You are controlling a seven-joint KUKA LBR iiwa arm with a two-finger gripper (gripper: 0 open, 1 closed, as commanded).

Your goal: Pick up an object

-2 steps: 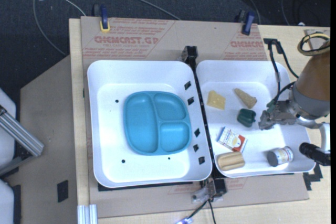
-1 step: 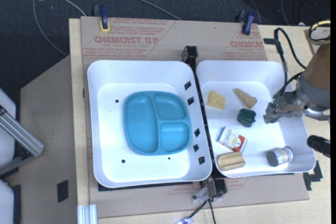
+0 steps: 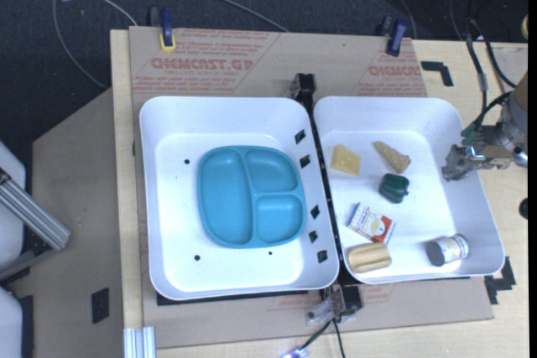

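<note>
Bench: pale board [image 3: 210, 54] with red lettering, two blue clamps at the far edge, dark floor with cables beyond. Left bin [image 3: 159, 180] holds a blue divided plate [image 3: 251, 195]. Right bin [image 3: 470, 205] holds a yellow block [image 3: 345, 160], tan cone [image 3: 392, 156] lying on a diagonal with its tip up-left, green piece [image 3: 393, 187], red-and-white carton [image 3: 370, 224], tan roll [image 3: 369, 257] lying left-right, and grey-and-white canister [image 3: 446, 250]. Gripper [image 3: 457, 163] hangs over the right bin's right wall, nothing between its fingers; open or closed cannot be told. The bin floor by that wall is bare.
</note>
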